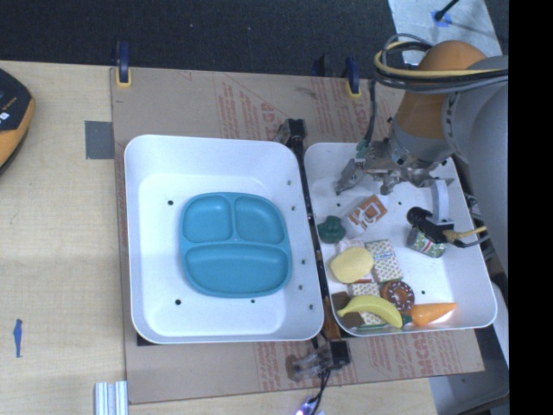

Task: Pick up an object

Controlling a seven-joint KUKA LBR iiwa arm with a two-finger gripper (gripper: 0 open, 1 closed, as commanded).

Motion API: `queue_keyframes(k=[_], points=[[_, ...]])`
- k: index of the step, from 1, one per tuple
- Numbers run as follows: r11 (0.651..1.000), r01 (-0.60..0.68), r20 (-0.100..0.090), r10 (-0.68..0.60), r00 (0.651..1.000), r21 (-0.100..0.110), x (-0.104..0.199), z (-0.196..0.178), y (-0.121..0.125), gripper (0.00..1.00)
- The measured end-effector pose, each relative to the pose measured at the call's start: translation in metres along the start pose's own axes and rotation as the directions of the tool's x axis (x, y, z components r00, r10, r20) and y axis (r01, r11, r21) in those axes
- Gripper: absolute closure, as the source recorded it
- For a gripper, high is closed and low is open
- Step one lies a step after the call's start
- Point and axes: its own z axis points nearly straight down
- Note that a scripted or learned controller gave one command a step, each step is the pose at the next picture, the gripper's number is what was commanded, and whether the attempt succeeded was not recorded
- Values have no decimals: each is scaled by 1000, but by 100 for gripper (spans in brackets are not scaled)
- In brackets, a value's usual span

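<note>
Grey metal gripper (pixel 373 173), finger state unclear, hangs over the right white bin's (pixel 473 294) far edge, just beyond a small brown-and-white packet (pixel 367 213). A yellow plastic banana (pixel 373 309) lies at that bin's near edge. The left white bin (pixel 147 232) holds a blue divided plate (pixel 235 244).

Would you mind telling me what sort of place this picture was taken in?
Most likely a robotics lab bench set up for grasping trials: a grey arm reaches over two white bins, the right bin holds toy food such as a banana, and clamps pin down the cardboard base.
</note>
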Motion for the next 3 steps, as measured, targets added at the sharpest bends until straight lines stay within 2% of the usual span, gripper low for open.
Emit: queue_keyframes(k=[1,2,3], points=[[1000,0,0,0,1000,4,-20,9,-37,0],[1000,0,0,0,1000,1,-23,8,-90,0],[1000,1,1,-1,1000,0,-24,-2,-88,100]])
